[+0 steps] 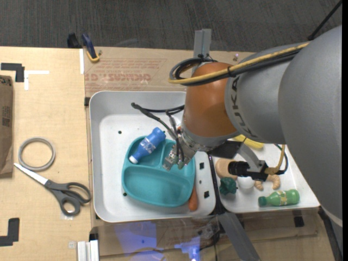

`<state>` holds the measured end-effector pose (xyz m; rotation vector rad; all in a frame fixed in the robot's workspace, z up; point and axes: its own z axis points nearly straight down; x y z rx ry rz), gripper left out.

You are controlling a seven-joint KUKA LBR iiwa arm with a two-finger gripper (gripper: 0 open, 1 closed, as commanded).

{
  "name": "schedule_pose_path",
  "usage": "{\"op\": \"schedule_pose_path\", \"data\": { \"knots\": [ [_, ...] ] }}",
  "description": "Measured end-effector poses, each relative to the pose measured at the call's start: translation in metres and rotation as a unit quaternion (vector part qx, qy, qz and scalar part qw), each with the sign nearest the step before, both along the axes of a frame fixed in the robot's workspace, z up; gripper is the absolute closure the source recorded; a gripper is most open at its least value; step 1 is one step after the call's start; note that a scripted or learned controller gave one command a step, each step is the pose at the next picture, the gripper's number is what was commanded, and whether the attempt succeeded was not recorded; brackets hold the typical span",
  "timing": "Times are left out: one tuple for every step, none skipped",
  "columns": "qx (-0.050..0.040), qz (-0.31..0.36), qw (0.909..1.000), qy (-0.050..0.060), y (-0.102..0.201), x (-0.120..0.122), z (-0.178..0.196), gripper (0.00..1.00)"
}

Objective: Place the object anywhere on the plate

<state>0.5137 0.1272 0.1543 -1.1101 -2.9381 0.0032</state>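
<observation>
A teal divided plate (157,186) lies in the left white bin (106,145). A blue bottle with a clear label band (147,144) lies tilted on the plate's upper left part, its cap end over the rim. My gripper (174,158) hangs over the plate's upper right section, just right of the bottle and apart from it. The orange wrist band and grey arm cover the bin's back right corner.
An orange carrot-like piece (193,201) leans at the plate's right edge by the bin wall. The right bin (304,200) holds a green bottle (279,198), a dark green toy (228,185) and a pale figure (244,170). Scissors (57,189) and a tape roll (37,153) lie on the bench at left.
</observation>
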Motion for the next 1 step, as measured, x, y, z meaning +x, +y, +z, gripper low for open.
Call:
{"op": "schedule_pose_path", "data": {
  "knots": [
    [0.0,0.0,1.0,0.0,-0.0001,0.0001,0.0,0.0]
  ]
}}
